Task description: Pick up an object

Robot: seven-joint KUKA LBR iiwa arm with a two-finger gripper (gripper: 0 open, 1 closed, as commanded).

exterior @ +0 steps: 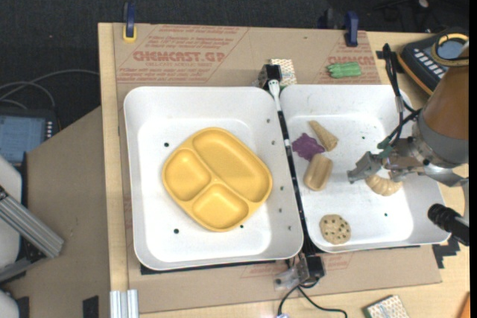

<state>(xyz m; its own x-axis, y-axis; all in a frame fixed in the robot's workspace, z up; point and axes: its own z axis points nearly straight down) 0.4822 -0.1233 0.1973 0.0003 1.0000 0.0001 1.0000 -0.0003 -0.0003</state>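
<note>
Reaching in from the right, the grey KUKA arm with its orange band (451, 115) sits low over the right-hand shallow white bin (358, 104). Left-hand shallow white bin (141, 160) holds one large yellow three-compartment plastic plate (216, 177), well apart from the arm.

Right bin contents, larger to smaller: tan cylindrical bread-like piece (318, 173) near the divider; tan cone-shaped piece (323, 134) above it; purple crumpled item (305, 146) just beside the cone; round chocolate-chip cookie (335, 229) near the front wall; pale croissant-like pastry (385, 185), partly hidden under the wrist.

Two-finger gripper (365, 169) points left, tips between the bread-like piece and the pastry. Fingers look spread apart with nothing between them; nothing is gripped.

Judgement: approach/descent step, grasp not yet made. Likely target is the pastry or the bread-like piece; cannot tell which. Next move calls for centring the fingers on one item, descending to the bin floor, then closing. Risk: fingers nudging the item aside.
</note>
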